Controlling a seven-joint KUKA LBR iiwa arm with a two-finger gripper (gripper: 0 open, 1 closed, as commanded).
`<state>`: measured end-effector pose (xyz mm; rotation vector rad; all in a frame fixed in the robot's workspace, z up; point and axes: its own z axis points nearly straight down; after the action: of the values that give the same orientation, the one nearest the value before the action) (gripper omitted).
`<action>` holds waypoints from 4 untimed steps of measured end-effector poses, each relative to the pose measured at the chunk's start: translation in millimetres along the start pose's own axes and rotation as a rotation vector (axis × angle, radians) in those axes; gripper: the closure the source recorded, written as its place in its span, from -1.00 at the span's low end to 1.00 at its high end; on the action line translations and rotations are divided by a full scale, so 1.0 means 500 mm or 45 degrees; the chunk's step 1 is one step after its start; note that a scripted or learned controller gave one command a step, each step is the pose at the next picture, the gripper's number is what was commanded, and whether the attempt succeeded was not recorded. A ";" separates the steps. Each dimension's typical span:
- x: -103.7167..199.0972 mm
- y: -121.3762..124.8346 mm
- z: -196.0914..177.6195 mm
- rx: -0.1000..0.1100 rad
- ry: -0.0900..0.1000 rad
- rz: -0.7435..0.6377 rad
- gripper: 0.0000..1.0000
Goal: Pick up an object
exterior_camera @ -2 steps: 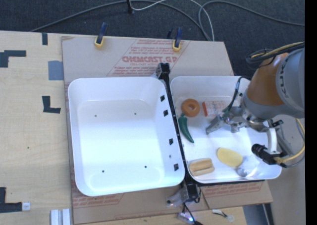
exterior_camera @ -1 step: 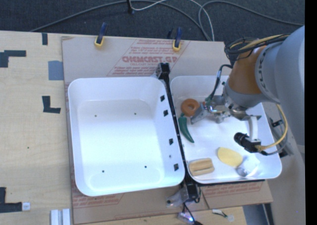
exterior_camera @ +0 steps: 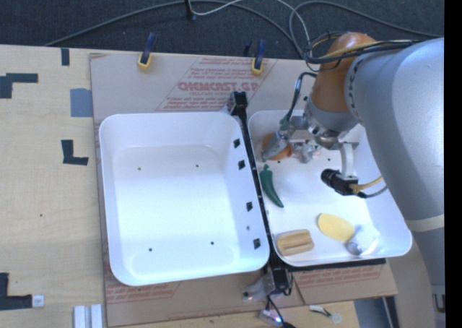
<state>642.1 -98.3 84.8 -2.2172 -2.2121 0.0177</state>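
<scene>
Above: gripper [exterior_camera: 280,147] low in the right bin [exterior_camera: 382,207], finger state indiscernible.
Green pepper [exterior_camera: 272,186] just beside; yellow piece [exterior_camera: 336,227] near the front.

Cardboard sheet [exterior_camera: 209,88], upper middle of the frame: red print, upside down, partly legible, reads roughly "CHEMCAST".

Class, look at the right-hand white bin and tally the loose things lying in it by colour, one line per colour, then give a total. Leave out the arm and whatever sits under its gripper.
Green: 1, the green pepper-like piece
Yellow: 1, the yellow oval piece
Tan: 1, the tan block
Grey-white: 1, the small grey-white lump
Total: 4
</scene>
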 end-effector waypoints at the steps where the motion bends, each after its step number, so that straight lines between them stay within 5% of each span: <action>1: -0.189 0.014 -0.007 -0.016 0.002 0.003 -1.00; 2: -0.199 0.056 -0.002 -0.002 0.011 -0.006 -1.00; 3: -0.075 0.026 -0.009 -0.019 0.003 -0.009 -1.00; 4: -0.183 -0.042 -0.009 -0.020 0.001 0.001 -1.00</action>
<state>620.8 -189.6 89.7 -2.2258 -2.2187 0.0000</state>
